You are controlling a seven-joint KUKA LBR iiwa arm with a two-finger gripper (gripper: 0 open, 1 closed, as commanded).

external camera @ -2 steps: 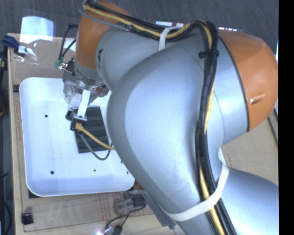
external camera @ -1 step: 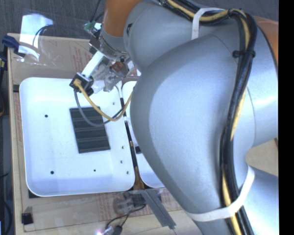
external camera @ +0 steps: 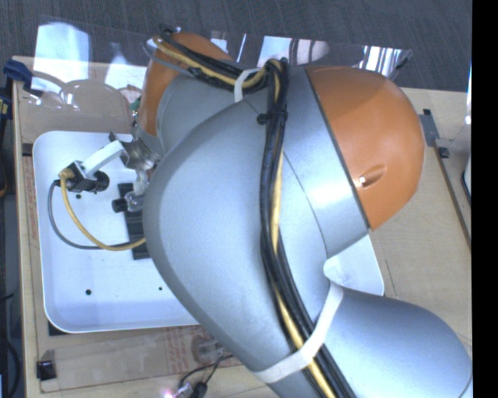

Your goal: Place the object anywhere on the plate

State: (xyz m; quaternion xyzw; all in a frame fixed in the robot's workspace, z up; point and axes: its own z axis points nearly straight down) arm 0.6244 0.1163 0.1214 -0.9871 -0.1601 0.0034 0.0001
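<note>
My gripper (external camera: pixel 131 210) hangs low over the white left bin (external camera: pixel 83 305), near the bin's middle and toward its right side. Its black parts are dark and largely covered by the wrist. A white bracket (external camera: pixel 100 159) and a looping yellow cable (external camera: pixel 79 237) stick out to the gripper's left, above the bin floor. The big grey arm (external camera: pixel 257 222) with its orange band (external camera: pixel 373 148) covers the bin's right part and everything to the right of it. Whatever lies under the gripper is hidden.
Bare white bin floor (external camera: pixel 108 301) lies in front of and left of the gripper. A small red and green patch (external camera: pixel 134 99) peeks out behind the arm at the bin's back edge. Wooden bench (external camera: pixel 108 351) borders the bin in front.
</note>
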